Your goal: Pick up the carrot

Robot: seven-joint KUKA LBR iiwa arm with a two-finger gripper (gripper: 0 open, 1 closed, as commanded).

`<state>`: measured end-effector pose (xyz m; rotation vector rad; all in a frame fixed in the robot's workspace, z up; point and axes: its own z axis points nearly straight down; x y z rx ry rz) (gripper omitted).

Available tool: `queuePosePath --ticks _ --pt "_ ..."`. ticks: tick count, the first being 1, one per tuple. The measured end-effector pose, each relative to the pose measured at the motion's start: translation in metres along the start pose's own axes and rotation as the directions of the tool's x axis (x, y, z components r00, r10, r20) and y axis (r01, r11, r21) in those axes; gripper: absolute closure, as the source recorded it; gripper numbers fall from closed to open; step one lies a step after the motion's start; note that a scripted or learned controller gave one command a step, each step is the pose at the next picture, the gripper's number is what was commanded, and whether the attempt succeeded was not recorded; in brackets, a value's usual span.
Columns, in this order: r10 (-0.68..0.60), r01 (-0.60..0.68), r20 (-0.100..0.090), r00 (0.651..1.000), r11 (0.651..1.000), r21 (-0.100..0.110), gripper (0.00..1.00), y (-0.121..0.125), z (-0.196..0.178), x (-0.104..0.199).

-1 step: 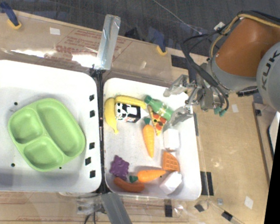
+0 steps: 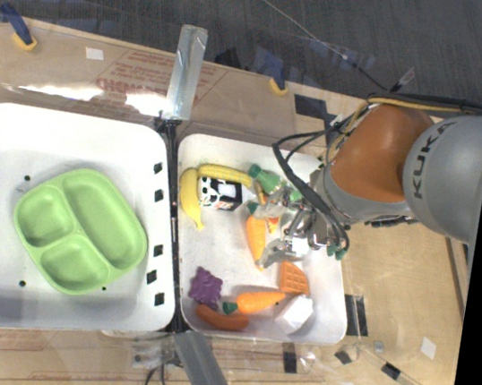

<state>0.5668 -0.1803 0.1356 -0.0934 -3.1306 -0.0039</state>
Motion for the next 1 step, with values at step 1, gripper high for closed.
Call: queuePosePath --ticks 1 --pt "-0.009 0.009 0.007 1.000 1.000 0.001 0.00 0.0198 0.0452 -0.0065"
